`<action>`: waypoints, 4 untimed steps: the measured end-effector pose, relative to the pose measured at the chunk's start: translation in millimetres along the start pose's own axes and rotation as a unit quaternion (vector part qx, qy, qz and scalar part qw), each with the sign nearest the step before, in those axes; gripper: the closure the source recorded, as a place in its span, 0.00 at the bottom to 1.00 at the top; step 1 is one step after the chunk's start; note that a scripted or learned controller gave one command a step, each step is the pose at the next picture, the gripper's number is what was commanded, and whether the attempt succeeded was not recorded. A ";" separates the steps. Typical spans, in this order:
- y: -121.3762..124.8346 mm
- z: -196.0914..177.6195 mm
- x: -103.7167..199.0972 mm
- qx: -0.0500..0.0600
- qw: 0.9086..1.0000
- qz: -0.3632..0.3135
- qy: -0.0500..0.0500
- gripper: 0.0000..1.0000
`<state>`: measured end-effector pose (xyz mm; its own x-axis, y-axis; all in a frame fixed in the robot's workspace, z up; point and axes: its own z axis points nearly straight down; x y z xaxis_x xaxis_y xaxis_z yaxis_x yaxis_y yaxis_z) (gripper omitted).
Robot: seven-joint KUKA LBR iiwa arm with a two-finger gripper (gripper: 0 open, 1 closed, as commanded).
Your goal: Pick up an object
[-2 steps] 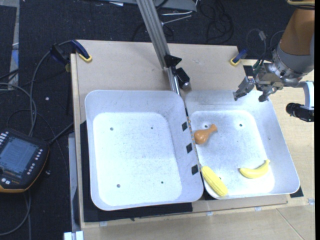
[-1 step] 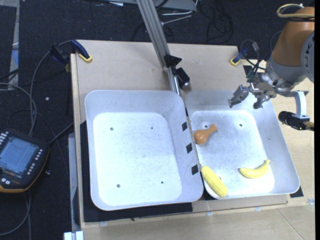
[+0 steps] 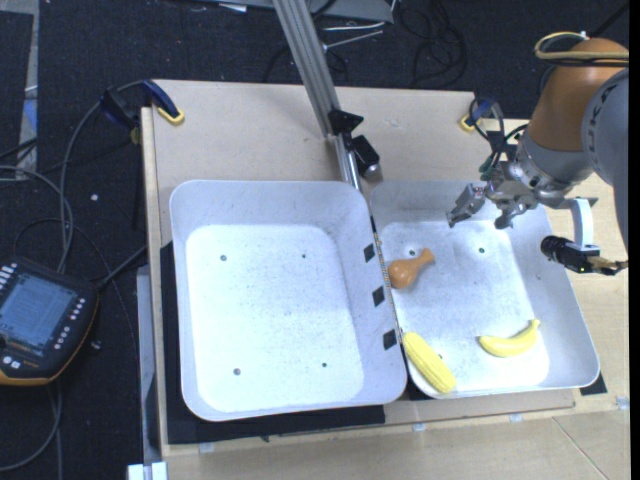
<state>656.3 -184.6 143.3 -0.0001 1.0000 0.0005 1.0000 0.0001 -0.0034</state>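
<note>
Grey and orange, my arm (image 3: 580, 98) comes in from the right and is cut off by the frame's edge, so the rest of it behind the wrist is hard to make out. From this one camera above the bench (image 3: 250, 138), my gripper (image 3: 482, 208) sits over the far part of the right bin (image 3: 560, 298), near its back rim, wrist tilted so the fingers point down and toward the left. My two fingers (image 3: 463, 208) stand apart, spread wide, with nothing between them; their tips are small and partly blurred against the white floor, and I cannot tell whether they touch it. A black fitting (image 3: 566, 253) juts out just below my wrist on the right side. Below and left of my fingers, well apart from them, a brown pear-like object (image 3: 409, 269) lies in the right bin close to its left wall, its thin neck pointing up and right. Near the front of that bin a corn cob (image 3: 428, 360) lies slanted against the left corner, and a banana (image 3: 510, 340) curves beside it to the right, the two not touching. The left bin (image 3: 190, 268) lies alongside, its right rim overlapping the right bin's edge.
</note>
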 end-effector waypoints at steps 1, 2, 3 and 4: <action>1.0 -13.0 0.0 -0.002 1.000 0.000 -0.001 1.00; 9.3 -70.5 -5.2 -0.004 1.000 0.000 -0.001 1.00; 1.1 -124.3 -0.4 -0.004 1.000 0.000 -0.001 1.00; 1.4 -154.0 -0.4 -0.003 1.000 0.000 -0.001 1.00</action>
<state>658.3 -185.1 297.3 -0.0002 1.0000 -0.0005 1.0000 0.0002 0.0026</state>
